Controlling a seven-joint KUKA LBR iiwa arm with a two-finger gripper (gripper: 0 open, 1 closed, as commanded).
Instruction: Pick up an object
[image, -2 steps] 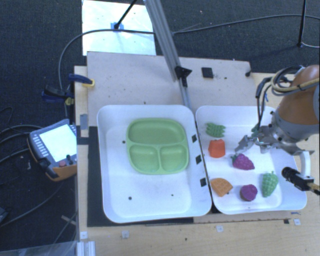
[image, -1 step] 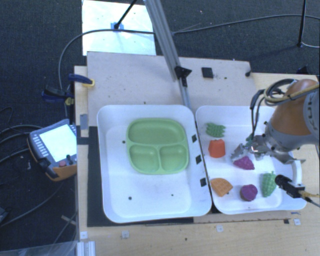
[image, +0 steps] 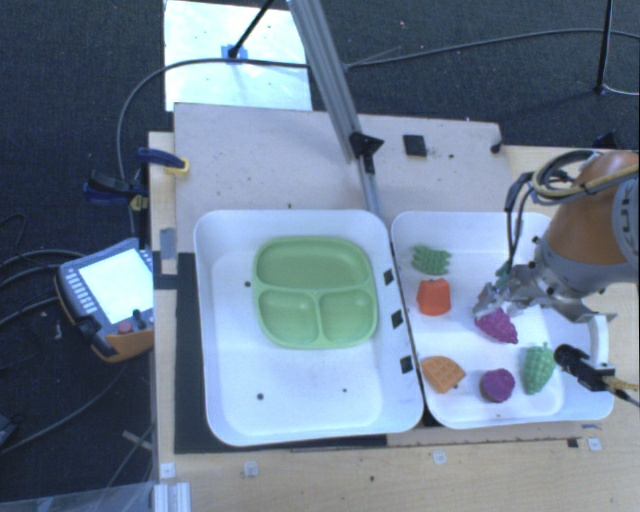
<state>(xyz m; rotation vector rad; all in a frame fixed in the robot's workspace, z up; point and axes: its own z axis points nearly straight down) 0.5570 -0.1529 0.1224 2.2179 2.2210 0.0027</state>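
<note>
arm's reaching into the right bin (image: 600, 405) | gripper (image: 492, 303) is sitting right over the purple grape bunch (image: 497, 325), likely lining up a grab | can't tell finger opening or hold

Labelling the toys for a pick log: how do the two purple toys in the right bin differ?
The magenta bumpy grape-like toy is elongated and lies right at the gripper; the dark purple round toy is compact, smoother and lies nearer the front rim, beside the green knobbly toy. Both lie in the right white bin.
</note>
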